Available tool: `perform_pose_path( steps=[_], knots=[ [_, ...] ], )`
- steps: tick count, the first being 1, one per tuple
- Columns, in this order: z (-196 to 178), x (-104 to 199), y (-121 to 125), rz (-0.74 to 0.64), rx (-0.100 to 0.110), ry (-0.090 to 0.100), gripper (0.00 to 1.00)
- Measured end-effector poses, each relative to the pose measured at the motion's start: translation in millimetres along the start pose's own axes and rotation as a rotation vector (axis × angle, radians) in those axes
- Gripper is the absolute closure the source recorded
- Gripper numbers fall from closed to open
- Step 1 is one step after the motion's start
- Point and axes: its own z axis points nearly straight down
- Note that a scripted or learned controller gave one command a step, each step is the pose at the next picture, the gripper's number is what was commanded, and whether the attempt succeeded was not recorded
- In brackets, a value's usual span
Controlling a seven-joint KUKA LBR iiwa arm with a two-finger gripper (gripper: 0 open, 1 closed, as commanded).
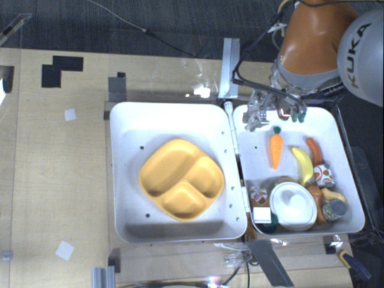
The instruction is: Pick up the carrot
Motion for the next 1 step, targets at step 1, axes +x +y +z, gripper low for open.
perform_pose_path(
  steps=[1],
  knots=[
    [1.2, 0.6, -0.4, 0.0, 0.0, 0.002, 0.0]
  ],
)
